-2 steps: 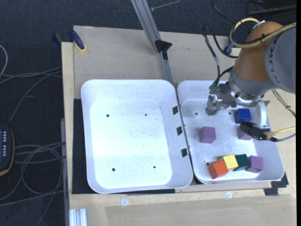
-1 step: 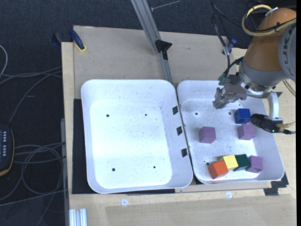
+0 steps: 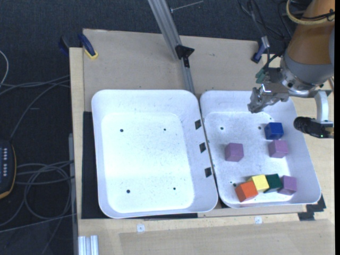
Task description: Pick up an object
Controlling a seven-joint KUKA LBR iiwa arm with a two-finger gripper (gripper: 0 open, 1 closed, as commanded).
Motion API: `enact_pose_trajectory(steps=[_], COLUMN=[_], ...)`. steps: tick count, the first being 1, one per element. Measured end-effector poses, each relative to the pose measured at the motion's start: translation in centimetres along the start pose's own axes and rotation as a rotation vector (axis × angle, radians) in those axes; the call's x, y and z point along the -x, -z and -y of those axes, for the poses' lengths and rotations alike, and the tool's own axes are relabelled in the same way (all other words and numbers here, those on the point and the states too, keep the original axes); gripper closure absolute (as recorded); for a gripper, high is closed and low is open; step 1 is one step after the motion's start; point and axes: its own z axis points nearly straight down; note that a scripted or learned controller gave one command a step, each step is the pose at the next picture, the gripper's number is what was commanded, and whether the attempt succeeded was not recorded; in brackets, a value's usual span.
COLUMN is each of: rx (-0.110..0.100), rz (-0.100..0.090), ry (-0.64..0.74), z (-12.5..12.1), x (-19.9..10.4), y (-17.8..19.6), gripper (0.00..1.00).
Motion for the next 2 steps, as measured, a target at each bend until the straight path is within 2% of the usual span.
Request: enact_pose_trajectory(steps=[1, 2], rx=[-0.009, -0.006], rz=[-0.003, -0.003], ry=[0.005, 0.006], z=[-0.4, -1.8], x=[-6.1, -12.3], y=[-1.0, -1.5], gripper=[1.00, 1.00])
